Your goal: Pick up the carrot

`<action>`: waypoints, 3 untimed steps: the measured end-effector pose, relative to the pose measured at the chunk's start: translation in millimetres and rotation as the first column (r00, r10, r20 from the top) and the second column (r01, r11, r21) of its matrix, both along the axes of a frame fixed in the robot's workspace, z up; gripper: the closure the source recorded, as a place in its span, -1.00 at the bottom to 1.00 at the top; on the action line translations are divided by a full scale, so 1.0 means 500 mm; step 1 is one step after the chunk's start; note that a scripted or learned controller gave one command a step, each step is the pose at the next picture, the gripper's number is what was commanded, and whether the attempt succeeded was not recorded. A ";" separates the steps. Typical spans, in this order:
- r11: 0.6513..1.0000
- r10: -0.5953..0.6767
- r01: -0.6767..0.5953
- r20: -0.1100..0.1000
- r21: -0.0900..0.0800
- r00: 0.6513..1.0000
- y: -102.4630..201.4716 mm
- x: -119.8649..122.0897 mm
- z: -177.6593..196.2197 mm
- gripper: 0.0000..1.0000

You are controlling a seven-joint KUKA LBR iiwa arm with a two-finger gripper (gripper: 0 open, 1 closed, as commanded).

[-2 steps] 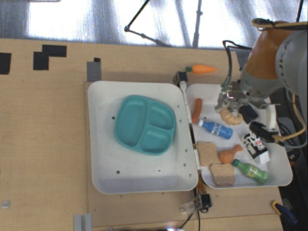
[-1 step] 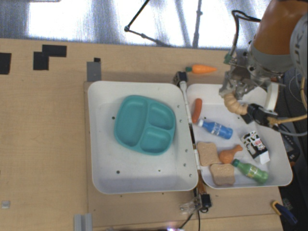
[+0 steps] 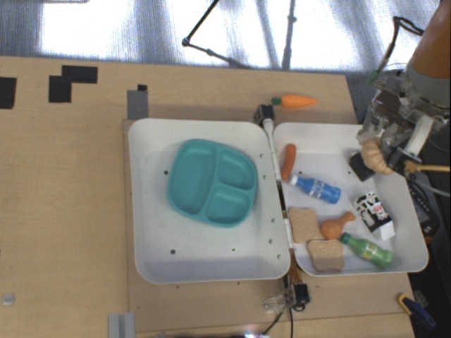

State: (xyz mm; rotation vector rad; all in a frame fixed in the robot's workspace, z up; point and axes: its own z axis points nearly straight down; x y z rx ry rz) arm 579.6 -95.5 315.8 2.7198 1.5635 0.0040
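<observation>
While the arm (image 3: 426, 62) reaches in at the upper right of the frame, you see the left bin (image 3: 204, 259) holding a teal divided plate (image 3: 211, 182). The right bin (image 3: 416, 255) carries bread slices (image 3: 313, 238), a blue bottle (image 3: 317, 188), a green bottle (image 3: 368, 250), a milk carton (image 3: 372, 212), a drumstick (image 3: 336, 225) and a sausage (image 3: 288, 161). The gripper (image 3: 377, 153) clasps a croissant (image 3: 375, 157). Your carrot (image 3: 296, 102) lies on the bench just above the right bin's top edge.
</observation>
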 end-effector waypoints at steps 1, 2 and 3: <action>0.916 -0.400 0.400 -0.008 0.005 0.916 0.135 -0.135 -0.031 1.00; 0.809 -0.588 0.588 -0.007 0.004 0.809 0.248 -0.134 -0.052 1.00; 0.809 -0.588 0.588 -0.006 0.004 0.809 0.246 -0.134 -0.051 -1.00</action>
